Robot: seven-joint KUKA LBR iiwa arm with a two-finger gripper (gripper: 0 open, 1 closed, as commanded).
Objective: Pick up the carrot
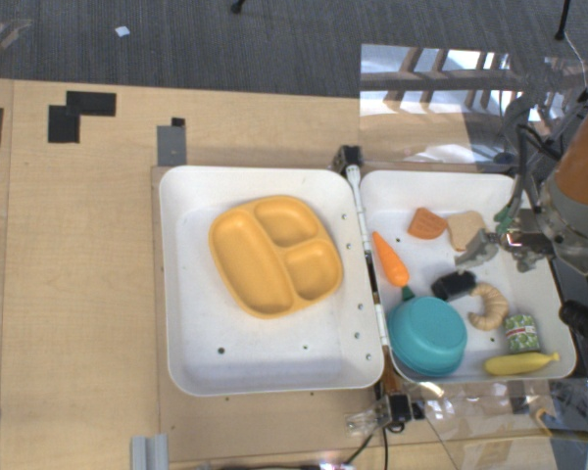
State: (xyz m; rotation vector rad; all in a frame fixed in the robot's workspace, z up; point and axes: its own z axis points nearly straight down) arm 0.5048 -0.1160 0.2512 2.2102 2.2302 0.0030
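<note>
The carrot (pixel 390 259) is orange with a green stub and lies at a slant along the left wall of the right bin (pixel 441 186), just above the teal bowl (pixel 427 335). My gripper (pixel 478 246) hovers over the right half of that bin, near the pale bread piece (pixel 465 229), roughly a hand's width right of the carrot. It is open and nothing sits between its fingers. The arm's orange band (pixel 580 164) is at the right edge.
The right bin also holds an orange slice (pixel 426 224), a black object (pixel 454 285), a croissant (pixel 489 305), a small can (pixel 519 333) and a banana (pixel 520 363). The left bin (pixel 186 292) holds a yellow divided plate (pixel 274 255).
</note>
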